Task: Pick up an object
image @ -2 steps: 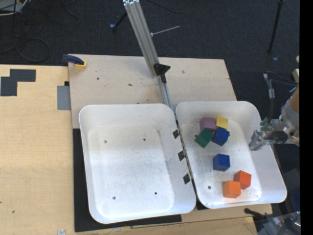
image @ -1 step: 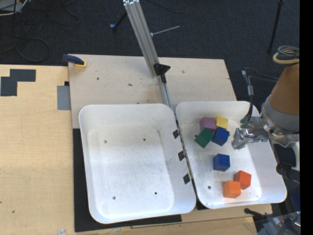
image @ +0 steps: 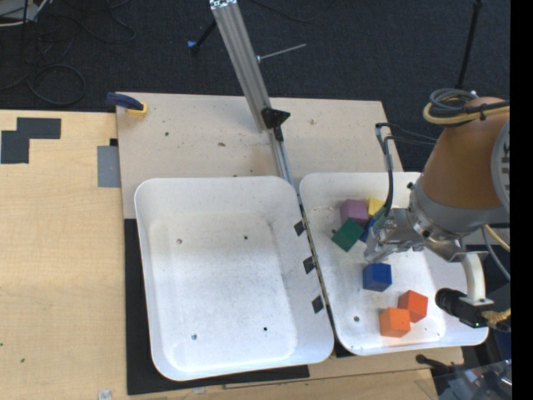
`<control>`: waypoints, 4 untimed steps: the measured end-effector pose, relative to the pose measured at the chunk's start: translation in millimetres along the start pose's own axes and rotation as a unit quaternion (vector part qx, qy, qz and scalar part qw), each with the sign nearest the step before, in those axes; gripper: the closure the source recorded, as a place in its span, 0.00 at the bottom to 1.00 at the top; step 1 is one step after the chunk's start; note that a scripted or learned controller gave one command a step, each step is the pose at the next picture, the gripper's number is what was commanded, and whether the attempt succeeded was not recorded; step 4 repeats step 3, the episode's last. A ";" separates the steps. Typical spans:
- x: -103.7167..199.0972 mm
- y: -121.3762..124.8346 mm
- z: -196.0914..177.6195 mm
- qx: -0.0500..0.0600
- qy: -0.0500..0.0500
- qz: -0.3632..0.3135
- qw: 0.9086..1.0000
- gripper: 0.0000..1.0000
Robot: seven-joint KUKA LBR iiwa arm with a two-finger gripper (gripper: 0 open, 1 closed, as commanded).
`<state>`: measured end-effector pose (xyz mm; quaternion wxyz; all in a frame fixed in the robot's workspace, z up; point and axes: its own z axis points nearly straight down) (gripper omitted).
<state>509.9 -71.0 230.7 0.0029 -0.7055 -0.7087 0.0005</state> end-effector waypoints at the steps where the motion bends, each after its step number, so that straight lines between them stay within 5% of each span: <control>1: 57.6 -3.4 -8.3 -0.001 0.000 -0.001 1.000 1.00; 3: 153.3 3.3 -0.2 0.000 -0.001 0.000 1.000 1.00; 4: 153.3 3.3 -0.2 0.000 -0.001 0.000 1.000 1.00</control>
